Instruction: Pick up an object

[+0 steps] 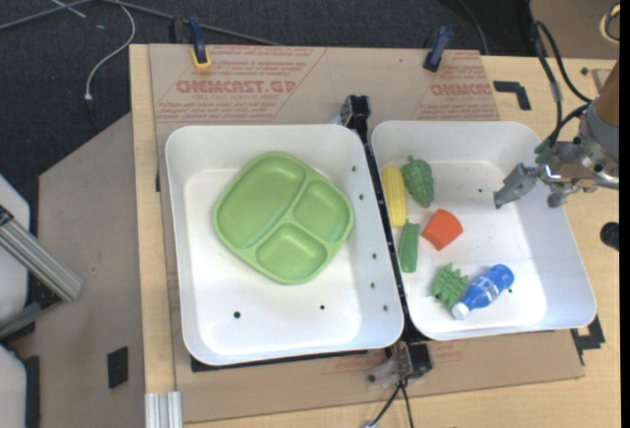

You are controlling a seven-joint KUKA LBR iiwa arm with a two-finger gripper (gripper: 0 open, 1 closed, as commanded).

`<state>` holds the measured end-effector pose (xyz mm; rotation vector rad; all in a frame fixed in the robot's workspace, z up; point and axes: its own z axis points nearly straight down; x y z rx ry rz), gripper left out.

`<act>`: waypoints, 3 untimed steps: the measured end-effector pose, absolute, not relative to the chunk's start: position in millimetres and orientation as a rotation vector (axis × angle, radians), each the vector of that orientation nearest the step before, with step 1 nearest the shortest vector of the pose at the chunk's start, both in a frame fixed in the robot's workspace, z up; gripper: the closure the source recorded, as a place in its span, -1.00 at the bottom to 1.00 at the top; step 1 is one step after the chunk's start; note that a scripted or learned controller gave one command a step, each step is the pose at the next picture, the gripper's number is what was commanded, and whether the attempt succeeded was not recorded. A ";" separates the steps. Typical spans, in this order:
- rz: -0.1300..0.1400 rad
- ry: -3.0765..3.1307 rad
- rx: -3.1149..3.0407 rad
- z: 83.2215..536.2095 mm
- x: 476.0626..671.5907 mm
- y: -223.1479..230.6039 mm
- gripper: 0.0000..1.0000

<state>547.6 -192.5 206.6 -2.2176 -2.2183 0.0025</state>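
The right bin (556,249) holds several toy items. A yellow corn cob (394,196) lies by its left wall, with a dark green vegetable (418,180) beside it. Below these are an orange block (442,228) and a slim green pod (408,247). Near the front lie a spiky green toy (449,285) and a blue bottle (487,287). My gripper (535,192) hangs over the bin's upper right part, open, with nothing between its fingers. It is to the right of the orange block and apart from every item.
The left bin (197,249) carries a light green divided plate (283,216). Both bins rest on a cardboard sheet (295,77) held by clamps at the back. Cables trail on the dark floor at the upper left and behind the arm at the right.
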 end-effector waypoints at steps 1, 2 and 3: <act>0.003 -2.218 -2.215 156.7 556.1 -187.3 -1.00; 0.005 -2.215 -2.217 100.7 554.6 -196.7 -1.00; -0.002 -2.221 -2.222 115.7 556.9 -196.8 1.00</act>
